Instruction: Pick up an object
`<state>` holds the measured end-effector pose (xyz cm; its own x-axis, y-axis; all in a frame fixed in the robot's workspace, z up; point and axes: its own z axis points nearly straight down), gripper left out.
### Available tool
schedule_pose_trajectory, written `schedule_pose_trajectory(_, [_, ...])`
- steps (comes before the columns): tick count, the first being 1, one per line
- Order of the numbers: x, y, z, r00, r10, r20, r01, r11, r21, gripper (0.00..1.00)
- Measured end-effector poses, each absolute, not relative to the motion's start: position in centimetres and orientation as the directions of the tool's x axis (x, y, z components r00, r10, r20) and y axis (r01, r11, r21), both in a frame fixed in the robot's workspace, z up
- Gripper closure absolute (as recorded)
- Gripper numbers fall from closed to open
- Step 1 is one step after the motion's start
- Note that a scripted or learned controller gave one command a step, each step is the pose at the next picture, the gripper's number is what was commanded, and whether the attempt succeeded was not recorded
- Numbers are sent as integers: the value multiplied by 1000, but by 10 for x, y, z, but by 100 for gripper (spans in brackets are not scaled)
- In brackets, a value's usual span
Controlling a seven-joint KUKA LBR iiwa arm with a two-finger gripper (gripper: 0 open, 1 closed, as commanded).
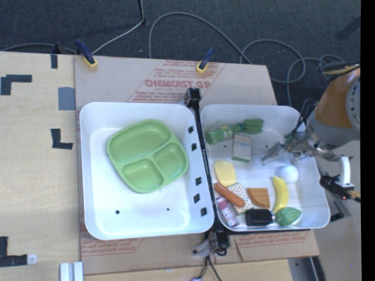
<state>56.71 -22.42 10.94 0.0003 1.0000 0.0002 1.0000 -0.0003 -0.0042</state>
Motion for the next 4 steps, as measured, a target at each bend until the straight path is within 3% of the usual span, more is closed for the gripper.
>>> schedule_pose_trajectory(1, [515, -190, 85, 0, 1000, -4, 1000, 0, 4, 0])
schedule_pose_trajectory(2, [486, -143, 85, 0, 1000, -5, 1000, 0, 7, 0])
schedule_pose_trajectory(3, [545, -104, 85, -1, 1000, -3, 1000, 1, 4, 0])
schedule_pose_trajectory(4, [500, -123, 85, -1, 1000, -3, 1000, 1, 6, 0])
